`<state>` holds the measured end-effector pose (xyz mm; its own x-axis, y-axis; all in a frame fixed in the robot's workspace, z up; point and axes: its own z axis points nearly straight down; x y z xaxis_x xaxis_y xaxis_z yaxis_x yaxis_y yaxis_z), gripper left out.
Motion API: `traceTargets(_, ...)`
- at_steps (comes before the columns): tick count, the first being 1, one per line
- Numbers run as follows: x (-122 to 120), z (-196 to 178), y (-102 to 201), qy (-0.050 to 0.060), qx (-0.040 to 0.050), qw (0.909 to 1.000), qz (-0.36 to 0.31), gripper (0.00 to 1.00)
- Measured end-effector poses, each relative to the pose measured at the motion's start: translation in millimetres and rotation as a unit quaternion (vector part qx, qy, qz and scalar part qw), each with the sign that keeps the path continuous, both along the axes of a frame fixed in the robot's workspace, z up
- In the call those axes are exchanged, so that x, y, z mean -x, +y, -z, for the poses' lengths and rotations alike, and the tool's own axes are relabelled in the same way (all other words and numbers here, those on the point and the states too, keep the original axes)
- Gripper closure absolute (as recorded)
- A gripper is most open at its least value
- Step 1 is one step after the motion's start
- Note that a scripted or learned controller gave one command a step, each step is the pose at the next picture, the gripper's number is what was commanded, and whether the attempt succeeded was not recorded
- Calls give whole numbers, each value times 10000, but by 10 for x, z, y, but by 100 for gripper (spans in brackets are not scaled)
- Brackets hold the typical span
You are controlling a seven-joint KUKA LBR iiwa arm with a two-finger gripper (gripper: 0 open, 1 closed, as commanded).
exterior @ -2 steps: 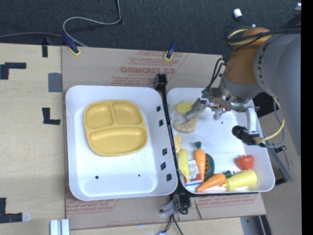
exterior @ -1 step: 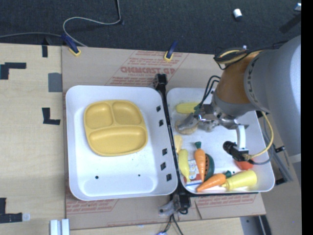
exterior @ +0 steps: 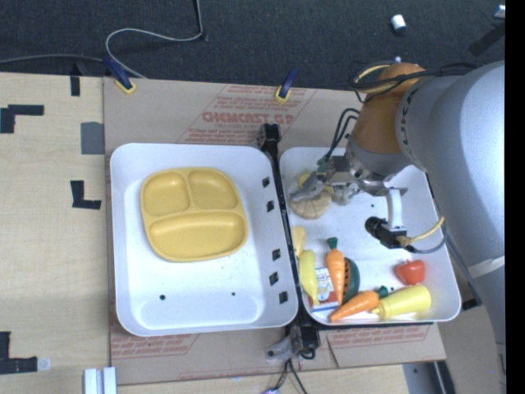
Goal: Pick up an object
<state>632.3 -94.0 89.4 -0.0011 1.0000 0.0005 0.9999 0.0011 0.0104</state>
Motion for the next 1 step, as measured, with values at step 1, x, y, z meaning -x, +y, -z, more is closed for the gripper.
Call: traceTargets(1,220,-6,2,-19,8,10000,3,0)
